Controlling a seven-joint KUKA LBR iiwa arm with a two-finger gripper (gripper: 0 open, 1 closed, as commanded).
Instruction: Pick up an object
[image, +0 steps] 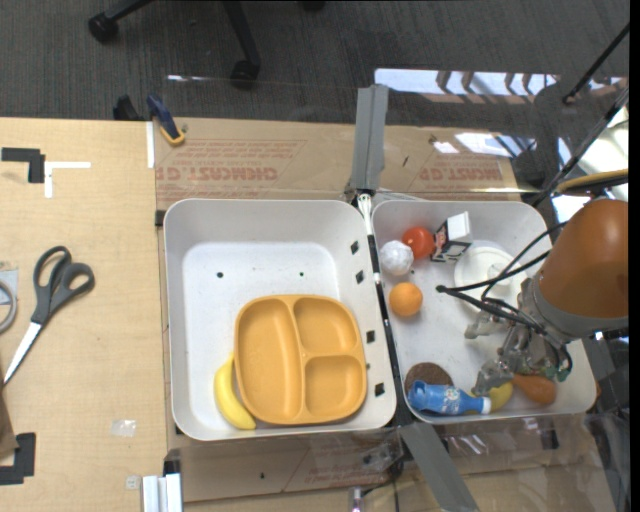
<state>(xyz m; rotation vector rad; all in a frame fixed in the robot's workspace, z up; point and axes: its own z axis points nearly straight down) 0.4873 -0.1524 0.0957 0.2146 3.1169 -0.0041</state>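
Metal fingers of the gripper (515, 365) hang low in the right bin (455, 212), close to its front wall, and how wide the jaws stand cannot be told, because cables and the wrist cover them. Just under the jaws lie a small yellow piece (499, 393) and an orange carrot-shaped toy (537, 388), both very near the fingertips; whether they touch is not clear. A little to the left of the jaws lies a blue bottle-like object (445, 401), and beside it a brown round thing (429, 375). Further to the left and up from the jaws sits an orange ball (405, 300), then a white ball (396, 258) and a red ball (419, 241). Behind the jaws rests a white round lid (483, 267). Well apart to the left, in the left bin (190, 300), a divided orange plate (299, 357) lies over a banana (229, 397). Farthest away, scissors (48, 290) rest on the wooden bench (80, 380).
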